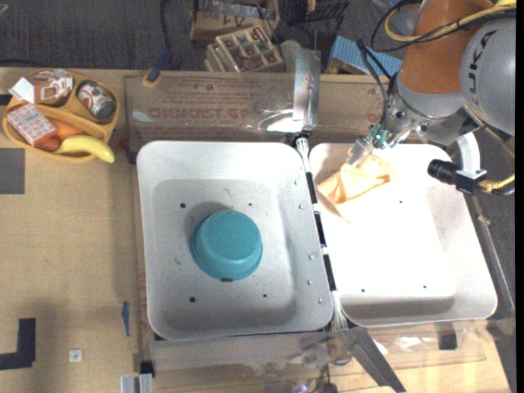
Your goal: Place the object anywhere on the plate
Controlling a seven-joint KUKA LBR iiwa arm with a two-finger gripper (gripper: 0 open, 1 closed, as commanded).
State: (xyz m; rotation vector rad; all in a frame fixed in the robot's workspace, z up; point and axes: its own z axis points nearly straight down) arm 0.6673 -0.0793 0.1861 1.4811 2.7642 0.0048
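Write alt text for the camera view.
The claw of the grey arm lifts a yellow cloth by one corner over the right bin; a teal plate sits in the left bin.

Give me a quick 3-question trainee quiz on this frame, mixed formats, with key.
1. True or false: the teal plate lies in the left bin.
2. Which bin holds the yellow cloth? A) left bin B) right bin C) neither
3. Fill in: the claw is at the cloth's ____ corner, as the camera sees it.

Key
1. True.
2. B, near its upper-left corner.
3. Top; the cloth is bunched up toward the claw there, and whether it is actually gripped cannot be told.
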